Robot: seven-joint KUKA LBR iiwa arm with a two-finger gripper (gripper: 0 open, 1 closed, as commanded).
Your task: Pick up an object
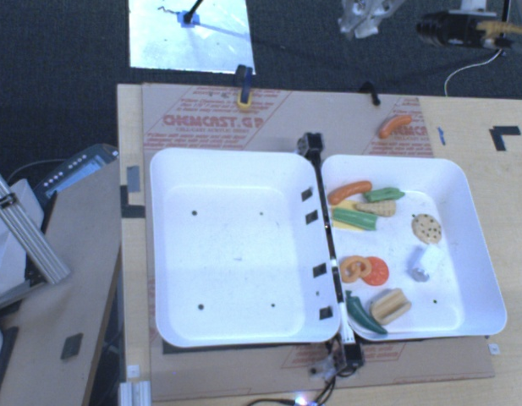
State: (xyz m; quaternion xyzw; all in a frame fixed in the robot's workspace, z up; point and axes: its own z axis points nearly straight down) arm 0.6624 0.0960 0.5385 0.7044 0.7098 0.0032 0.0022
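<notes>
Up top, right of centre: gripper [365, 11], well above right bin [472, 218]; grip state impossible to tell. Lower down in that bin: sausage [349, 191], cookie [426, 227], tomato slice [376, 271].

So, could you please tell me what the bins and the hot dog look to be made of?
Bins: probably thin moulded plastic, smooth white, with rounded corners and a slight sheen. Hot dog: likely toy plastic or rubber, given its uniform orange-red colour, though it is too small to be sure.
</notes>
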